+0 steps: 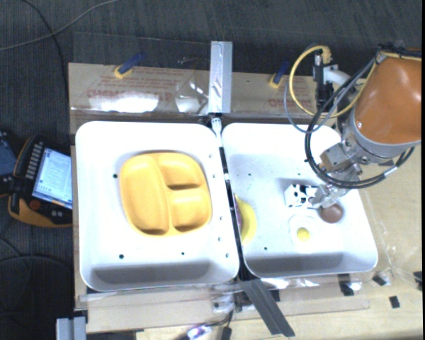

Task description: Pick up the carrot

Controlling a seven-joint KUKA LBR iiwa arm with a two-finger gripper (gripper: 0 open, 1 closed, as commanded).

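**Carrot not identified; tool low in the right bin**

Carrot: from my remote station I cannot say which item, if any, in the two bins is the carrot, so its position stays unconfirmed.

The arm (386, 108) reaches in from the right, its orange band above the far right corner of the right bin (354, 250). The tool (324, 200) is down inside that bin, towards its right side. I cannot tell how far the tool is open, nor whether it has hold of anything.

Contents of the right bin:
- A small brown round item (331, 214) lies just beside the tool, on its near side.
- A flat white piece with a yellow centre (302, 232) lies near the brown item, towards the front.
- A small black-and-white item (295, 194) lies just left of the tool.
- A yellow item (246, 218) lies against the bin's left wall, well apart from the tool.

The left bin (92, 211) holds a yellow divided tray (166, 193) near its middle.

A yellow cable (297, 83) loops above the right bin's far edge. Left of the bench (404, 261), a handheld control unit (46, 183) lies on the floor.
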